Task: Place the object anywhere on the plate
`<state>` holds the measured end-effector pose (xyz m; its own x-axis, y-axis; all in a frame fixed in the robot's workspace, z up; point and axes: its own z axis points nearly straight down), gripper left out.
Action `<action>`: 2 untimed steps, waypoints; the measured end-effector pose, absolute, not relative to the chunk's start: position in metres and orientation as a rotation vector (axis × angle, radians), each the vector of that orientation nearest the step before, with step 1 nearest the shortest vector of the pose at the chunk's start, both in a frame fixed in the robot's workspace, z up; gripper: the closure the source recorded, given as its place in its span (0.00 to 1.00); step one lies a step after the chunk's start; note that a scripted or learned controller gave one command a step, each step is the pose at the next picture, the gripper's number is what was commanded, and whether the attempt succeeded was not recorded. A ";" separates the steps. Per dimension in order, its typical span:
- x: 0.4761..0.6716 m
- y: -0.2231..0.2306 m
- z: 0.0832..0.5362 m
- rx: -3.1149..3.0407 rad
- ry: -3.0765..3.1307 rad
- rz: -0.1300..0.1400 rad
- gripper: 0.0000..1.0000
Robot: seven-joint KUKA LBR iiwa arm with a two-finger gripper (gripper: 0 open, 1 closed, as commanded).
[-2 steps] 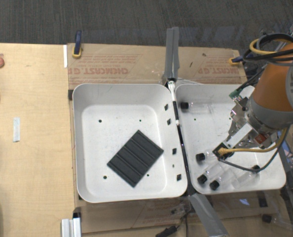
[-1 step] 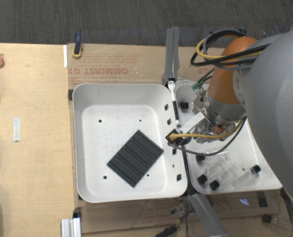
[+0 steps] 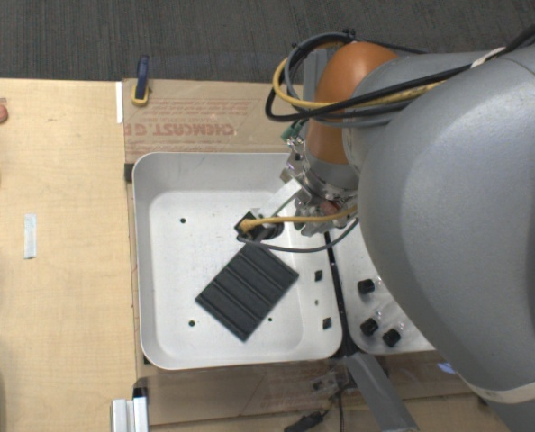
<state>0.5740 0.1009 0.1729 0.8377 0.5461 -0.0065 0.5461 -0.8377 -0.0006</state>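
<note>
A black ribbed rectangular plate (image 3: 248,290) lies flat and turned at an angle in the middle of the left white bin (image 3: 150,268). My gripper (image 3: 290,219) hangs over the bin's right part, just above and to the right of the plate's upper corner. The grey arm and orange wrist band (image 3: 353,79) cover most of it from above. I see no object between it and the plate.
The arm covers most of the right bin, where a few small black pieces (image 3: 368,327) show near its left side. A cardboard sheet (image 3: 195,120) lies behind the left bin. A blue clamp (image 3: 141,70) stands at the back. The wooden bench (image 3: 51,241) extends left.
</note>
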 end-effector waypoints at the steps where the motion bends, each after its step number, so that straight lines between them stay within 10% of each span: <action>1: 0.574 0.101 0.173 3.010 0.894 -0.011 0.00; 2: 0.630 0.126 0.216 3.125 0.308 -0.001 0.00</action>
<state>0.6297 0.1260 0.2157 0.9808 0.1952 -0.0011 0.1952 -0.9808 0.0014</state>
